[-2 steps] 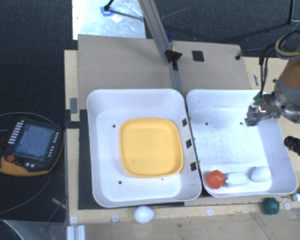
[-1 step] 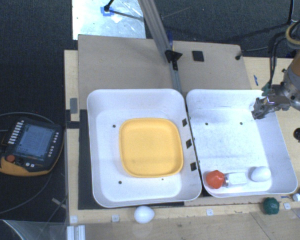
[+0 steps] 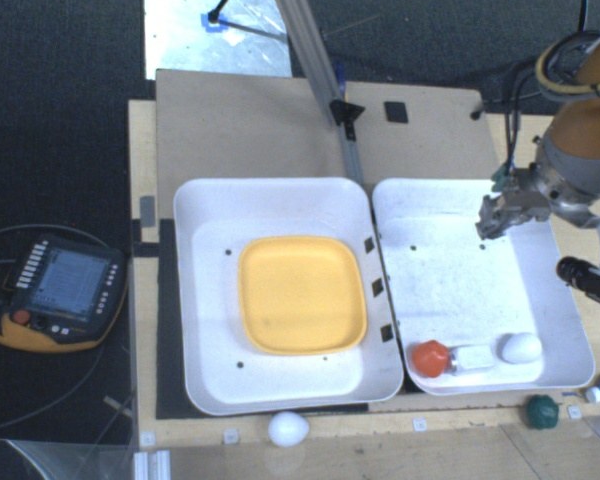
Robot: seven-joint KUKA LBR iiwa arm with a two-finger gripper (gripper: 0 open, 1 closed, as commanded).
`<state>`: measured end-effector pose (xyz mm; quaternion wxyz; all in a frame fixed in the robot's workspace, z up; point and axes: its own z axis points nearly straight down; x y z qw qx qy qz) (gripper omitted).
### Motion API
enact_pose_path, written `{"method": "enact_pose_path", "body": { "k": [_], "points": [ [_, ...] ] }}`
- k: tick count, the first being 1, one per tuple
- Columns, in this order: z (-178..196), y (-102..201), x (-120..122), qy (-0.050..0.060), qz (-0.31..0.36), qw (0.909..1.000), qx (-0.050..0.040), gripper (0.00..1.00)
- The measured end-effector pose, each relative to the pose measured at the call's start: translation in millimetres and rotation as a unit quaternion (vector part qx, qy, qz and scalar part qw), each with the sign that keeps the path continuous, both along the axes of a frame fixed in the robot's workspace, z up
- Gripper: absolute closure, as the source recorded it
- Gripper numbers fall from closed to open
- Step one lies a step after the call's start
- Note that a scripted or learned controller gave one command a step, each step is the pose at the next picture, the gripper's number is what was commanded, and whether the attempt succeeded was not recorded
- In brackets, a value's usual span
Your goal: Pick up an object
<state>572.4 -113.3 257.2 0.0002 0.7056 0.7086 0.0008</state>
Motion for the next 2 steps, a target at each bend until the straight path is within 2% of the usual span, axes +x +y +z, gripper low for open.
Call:
{"method": "enact_pose_path", "body": {
  "k": [1, 2],
  "points": [
    [-12.6, 55.5, 1.7, 0.001, 0.0, 1.0, 0.0001, 1.0],
    [-24.1, 111.1, -9.2, 0.001, 0.0, 1.0, 0.0001, 1.0]
  ]
}}
